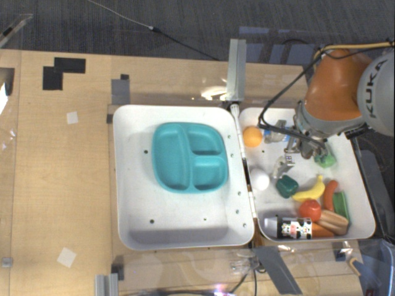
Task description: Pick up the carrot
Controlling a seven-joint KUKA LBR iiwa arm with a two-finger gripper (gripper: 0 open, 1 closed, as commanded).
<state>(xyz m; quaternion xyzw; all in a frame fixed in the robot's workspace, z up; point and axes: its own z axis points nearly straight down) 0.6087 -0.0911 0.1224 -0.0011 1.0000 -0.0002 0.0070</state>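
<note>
Camera view, gripper (287,160): hangs low in the right bin (364,196), over its bare middle; whether it is released or clenched, I cannot tell.
Below the gripper: dark green piece (286,186), white ball (261,180), banana (310,190).
Left of the gripper: orange ball (252,137) by the bin's left wall.
Carrot (331,192): orange-red, right of the banana, apart from the gripper.
Near edge: dark bottle (295,228) lying flat, tomato (310,209).
Left bin (133,184): teal divided plate (189,156).
</note>
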